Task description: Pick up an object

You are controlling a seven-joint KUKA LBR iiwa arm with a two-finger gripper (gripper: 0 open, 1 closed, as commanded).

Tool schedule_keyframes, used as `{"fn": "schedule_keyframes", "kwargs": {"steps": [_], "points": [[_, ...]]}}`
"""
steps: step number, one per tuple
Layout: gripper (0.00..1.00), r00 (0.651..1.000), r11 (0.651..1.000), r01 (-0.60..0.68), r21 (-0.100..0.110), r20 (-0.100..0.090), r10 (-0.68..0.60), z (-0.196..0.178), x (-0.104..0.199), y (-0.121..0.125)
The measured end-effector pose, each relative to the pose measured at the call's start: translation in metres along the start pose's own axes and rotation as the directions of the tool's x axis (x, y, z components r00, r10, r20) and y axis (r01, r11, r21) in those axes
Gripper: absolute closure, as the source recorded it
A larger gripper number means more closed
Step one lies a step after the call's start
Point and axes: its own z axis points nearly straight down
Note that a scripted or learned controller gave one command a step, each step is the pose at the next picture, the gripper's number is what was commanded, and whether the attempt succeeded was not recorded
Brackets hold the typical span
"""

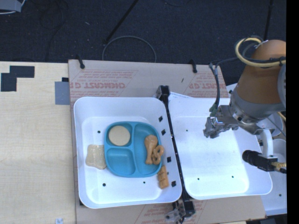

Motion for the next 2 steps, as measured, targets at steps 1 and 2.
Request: {"fn": "schedule_keyframes", "kwargs": {"steps": [1,2], "points": [[1.0,1.0,1.0,0.0,0.003,0.0,0.0,0.012,0.056,-0.018],[1.0,1.0,1.0,-0.001,0.002,0.001,0.001,0.016,0.101,-0.034]]}}
